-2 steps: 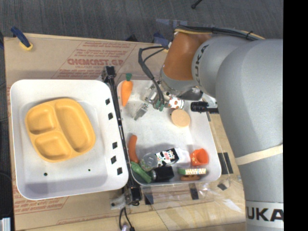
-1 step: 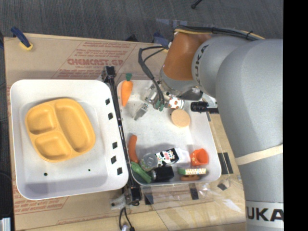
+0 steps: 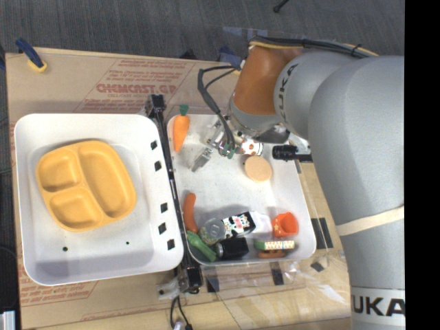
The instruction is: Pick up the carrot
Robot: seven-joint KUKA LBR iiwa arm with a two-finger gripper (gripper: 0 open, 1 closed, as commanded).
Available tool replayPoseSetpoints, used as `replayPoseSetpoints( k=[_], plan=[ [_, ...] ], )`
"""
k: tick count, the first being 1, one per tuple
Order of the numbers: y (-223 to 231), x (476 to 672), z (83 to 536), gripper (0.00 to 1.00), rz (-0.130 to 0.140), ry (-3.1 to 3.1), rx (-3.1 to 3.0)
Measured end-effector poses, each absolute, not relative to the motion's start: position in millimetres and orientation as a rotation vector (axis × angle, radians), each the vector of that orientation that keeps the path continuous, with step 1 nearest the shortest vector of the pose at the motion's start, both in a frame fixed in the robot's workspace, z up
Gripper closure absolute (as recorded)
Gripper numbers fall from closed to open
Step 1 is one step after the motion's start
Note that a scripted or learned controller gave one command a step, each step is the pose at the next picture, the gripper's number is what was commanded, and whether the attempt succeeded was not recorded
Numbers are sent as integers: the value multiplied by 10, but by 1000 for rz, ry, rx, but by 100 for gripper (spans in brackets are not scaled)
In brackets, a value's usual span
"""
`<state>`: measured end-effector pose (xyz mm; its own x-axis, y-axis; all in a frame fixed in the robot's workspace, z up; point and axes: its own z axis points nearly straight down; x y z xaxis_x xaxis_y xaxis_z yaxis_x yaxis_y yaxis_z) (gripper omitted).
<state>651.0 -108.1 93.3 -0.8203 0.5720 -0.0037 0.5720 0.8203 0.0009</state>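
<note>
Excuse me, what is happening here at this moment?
A grey robot arm reaches from the right over the right bin. Its tool hangs above the bin floor, beside the carrot, which lies at the bin's far left corner and is not yet picked up. Other small toys sit along the near edge. The left bin holds a yellow tray.

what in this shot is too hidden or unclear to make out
- Two-finger metal gripper in the camera view: too small and blurred to tell its state.
- Right white bin: its upper right corner lies under the grey arm.
- Pile of small items at its near edge: overlapping and too small to identify.
</note>
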Motion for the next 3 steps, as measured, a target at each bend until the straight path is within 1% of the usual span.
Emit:
replayPoseSetpoints(
  k=[1, 2, 3],
  plan=[
    [-1081, 6510, 933, 0, 0, 2993, 941],
    [-1162, 6512, 1382, 0, 0, 2719, 1563],
    [-1361, 6565, 909, 0, -5, 2573, 1810]
  ],
)
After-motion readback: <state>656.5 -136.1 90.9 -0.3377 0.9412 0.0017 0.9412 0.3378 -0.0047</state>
